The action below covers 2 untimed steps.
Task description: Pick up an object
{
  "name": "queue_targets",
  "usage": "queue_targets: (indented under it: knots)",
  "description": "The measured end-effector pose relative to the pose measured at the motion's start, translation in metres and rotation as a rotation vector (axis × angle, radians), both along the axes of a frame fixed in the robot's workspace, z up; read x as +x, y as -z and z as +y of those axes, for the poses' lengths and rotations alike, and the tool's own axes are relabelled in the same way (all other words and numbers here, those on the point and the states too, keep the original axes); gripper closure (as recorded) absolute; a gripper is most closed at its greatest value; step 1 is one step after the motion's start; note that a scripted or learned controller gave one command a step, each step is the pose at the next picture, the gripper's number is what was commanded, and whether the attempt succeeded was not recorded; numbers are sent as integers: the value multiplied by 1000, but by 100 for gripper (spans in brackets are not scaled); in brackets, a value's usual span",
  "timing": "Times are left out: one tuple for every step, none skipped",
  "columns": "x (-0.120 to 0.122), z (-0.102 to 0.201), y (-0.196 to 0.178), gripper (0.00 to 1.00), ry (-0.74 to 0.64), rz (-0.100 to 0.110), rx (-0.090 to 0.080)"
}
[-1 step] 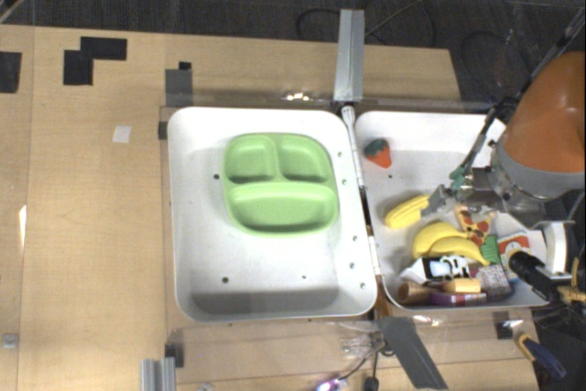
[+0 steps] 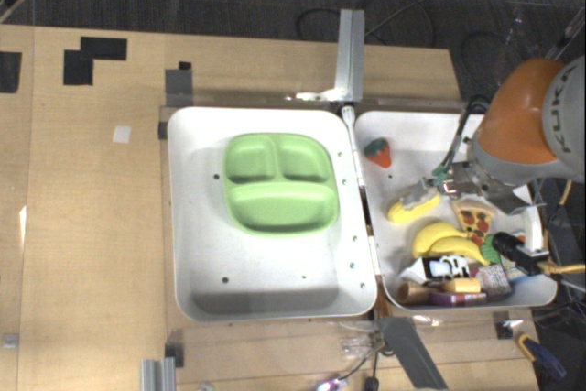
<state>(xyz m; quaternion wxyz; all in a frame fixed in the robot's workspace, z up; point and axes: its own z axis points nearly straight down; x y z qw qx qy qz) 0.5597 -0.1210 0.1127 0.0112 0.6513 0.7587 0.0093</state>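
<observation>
My gripper [image 2: 423, 193] hangs low over the right bin [image 2: 412, 131], reaching in from the right under the orange-banded wrist. Its tip is just above a small yellow piece [image 2: 404, 211] lying near the bin's middle. Whether it touches that piece I cannot tell. A red strawberry [image 2: 377, 152] with a green top lies apart at the bin's far left. Yellow bananas [image 2: 446, 241] rest below the gripper, and a pizza slice [image 2: 473, 220] sits to their right, partly under the arm.
The left bin [image 2: 197, 197] holds a green divided plate [image 2: 277, 181]. Along the right bin's near edge lie a black-and-white item [image 2: 446, 268], a purple item [image 2: 458, 297] and a brown one [image 2: 413, 291]. A metal post [image 2: 351, 55] stands behind the bins.
</observation>
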Motion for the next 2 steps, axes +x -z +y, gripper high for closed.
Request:
queue_targets:
  knots:
    - [2,1,-12,100,-1,-8,0]
    - [2,1,-12,0,-1,-7,0]
